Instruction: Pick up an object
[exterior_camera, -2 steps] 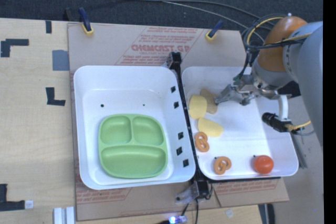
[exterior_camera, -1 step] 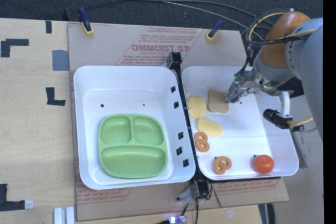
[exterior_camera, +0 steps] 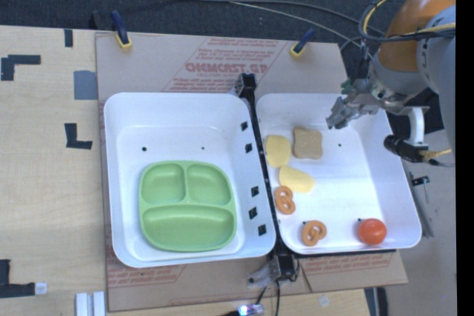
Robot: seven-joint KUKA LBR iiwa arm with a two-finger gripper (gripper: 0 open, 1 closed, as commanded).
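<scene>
Gripper (exterior_camera: pixel 337 119) hovers just right of the bread slice (exterior_camera: pixel 307 143), holding nothing; jaw state unclear; picking not yet begun.

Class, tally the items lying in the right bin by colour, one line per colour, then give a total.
Yellow: 2
Orange pretzels: 2
Brown bread slice: 1
Red tomato: 1
Total: 6

Wooden bench (exterior_camera: pixel 44 181) with cardboard sheet (exterior_camera: pixel 215 63) under two white bins (exterior_camera: pixel 118 122).
</scene>
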